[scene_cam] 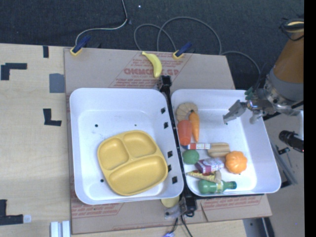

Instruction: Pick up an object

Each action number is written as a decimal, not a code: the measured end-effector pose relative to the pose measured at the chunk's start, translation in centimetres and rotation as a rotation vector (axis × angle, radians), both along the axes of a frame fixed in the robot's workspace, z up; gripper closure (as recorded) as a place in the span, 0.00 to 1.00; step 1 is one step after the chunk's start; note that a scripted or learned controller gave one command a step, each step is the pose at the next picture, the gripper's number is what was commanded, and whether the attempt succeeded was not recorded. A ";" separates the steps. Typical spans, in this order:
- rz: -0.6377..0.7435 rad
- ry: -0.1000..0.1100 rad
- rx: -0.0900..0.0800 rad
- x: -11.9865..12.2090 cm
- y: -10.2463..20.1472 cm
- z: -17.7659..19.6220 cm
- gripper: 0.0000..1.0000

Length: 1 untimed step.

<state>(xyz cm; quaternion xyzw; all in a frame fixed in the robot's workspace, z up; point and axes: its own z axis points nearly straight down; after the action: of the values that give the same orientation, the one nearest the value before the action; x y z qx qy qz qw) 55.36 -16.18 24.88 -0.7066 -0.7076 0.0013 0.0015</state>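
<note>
The right bin (256, 147) holds several toy foods along its left and front sides: a carrot (194, 125), a red pepper (184, 131), a green ball (190, 156), a tan roll (218, 148), an orange fruit (236, 162) and a green bottle (219, 185). My gripper (243, 114) hangs over the bin's back right part, above bare white floor. It is open, its fingers spread, with nothing between them. The carrot lies well to its left and the orange fruit sits nearer the front.
A yellow divided plate (132, 161) lies in the left bin (84, 132). A banana (153, 63) rests on the cardboard behind the bins. Cables loop across the dark floor at the back. Clamps (166, 85) join the bins at the middle.
</note>
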 end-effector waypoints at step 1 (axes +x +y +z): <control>0.005 0.001 0.001 7.5 4.8 -8.6 0.00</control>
<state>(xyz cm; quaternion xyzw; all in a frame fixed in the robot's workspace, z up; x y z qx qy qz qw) 62.90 -11.35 16.25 -0.7047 -0.7095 0.0014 0.0022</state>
